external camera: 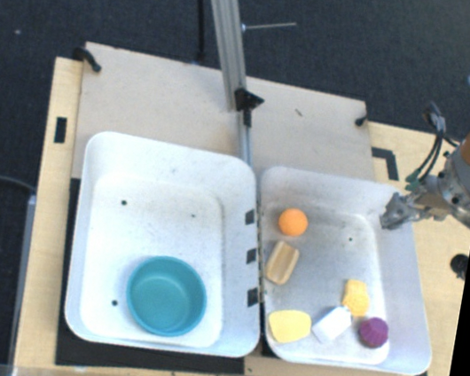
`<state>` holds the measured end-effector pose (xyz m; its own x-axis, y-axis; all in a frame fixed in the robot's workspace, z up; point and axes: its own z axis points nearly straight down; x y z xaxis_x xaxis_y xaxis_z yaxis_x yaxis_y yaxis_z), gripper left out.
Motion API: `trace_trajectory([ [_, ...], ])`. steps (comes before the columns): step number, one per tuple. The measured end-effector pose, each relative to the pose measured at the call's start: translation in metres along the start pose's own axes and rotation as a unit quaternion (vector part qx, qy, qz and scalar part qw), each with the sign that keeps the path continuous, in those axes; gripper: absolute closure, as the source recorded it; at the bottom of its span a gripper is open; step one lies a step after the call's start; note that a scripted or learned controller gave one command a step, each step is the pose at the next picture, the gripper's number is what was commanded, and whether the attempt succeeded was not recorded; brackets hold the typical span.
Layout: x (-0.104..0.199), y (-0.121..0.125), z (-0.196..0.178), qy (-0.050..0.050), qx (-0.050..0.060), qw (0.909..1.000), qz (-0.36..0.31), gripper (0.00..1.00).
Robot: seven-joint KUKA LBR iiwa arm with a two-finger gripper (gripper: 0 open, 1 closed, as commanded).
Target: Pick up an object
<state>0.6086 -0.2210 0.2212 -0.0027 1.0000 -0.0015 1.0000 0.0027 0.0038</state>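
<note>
Tan block point(282, 262) lies long-axis 12-to-6; my claw point(396, 211) hovers at its 2 o'clock, grip state unclear tbh.

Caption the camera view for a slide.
Tool over the right bin's far right corner; orange ball and small items inside, teal bowl in the left bin.

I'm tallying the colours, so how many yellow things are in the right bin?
2. One pale yellow piece lies at the near edge beside the white block; a smaller yellow piece sits farther right, above the purple ball. None looks hidden.
</note>
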Motion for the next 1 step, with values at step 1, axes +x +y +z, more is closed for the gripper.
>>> trace_trajectory([
  [1,0.0482,0.0150,-0.0109,0.001,0.000,1.0000,-0.002,1.00],
])
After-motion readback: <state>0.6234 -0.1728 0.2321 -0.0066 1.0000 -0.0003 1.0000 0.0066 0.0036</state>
